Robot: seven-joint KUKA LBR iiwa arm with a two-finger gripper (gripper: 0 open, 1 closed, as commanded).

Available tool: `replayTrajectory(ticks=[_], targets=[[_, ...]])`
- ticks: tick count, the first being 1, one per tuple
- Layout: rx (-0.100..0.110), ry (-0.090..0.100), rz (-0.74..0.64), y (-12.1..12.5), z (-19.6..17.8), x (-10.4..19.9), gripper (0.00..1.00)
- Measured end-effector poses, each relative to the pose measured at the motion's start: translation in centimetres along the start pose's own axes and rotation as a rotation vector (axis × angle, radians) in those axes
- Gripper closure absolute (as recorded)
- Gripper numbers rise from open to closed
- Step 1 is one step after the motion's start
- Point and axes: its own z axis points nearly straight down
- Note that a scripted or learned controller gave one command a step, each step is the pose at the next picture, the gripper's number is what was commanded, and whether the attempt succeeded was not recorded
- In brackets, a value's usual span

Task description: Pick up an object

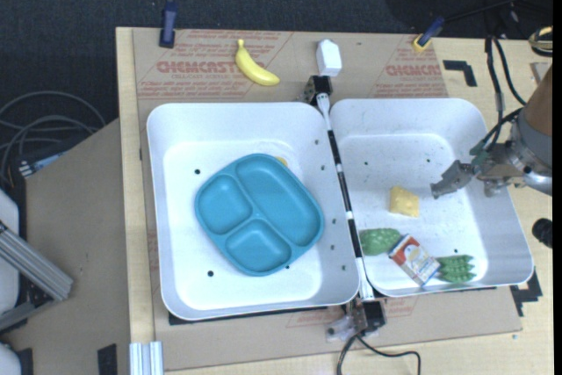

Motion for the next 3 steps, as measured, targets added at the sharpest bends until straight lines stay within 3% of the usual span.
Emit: replayTrajectory(ticks=[1,2,3], targets=[[-0.002,0.000,-0.001,4.7,11.9,4.4,0.00],[-0.012,-0.002,0.000,5.0,10.5,4.3,1.00],[-0.005,-0.001,0.001,4.7,10.8,4.3,0.00]])
